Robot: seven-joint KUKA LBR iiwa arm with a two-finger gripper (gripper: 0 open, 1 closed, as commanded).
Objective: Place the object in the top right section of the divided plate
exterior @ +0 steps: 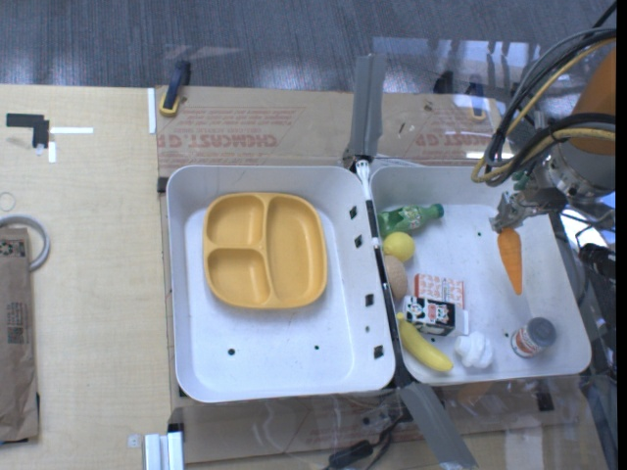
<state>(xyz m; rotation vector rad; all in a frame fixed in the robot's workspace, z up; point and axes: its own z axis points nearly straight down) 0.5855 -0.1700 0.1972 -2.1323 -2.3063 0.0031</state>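
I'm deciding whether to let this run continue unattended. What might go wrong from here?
The carrot hangs by its top end from the gripper, so it may swing or slip on the way over. It must also cross the ridge between the bins to reach the yellow divided plate, whose small sections leave little room for a long carrot.

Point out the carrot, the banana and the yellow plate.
carrot (510, 257): camera view, middle of its orange body.
banana (426, 351): camera view, middle of its curved length.
plate (295, 248): camera view, floor of its large right compartment.
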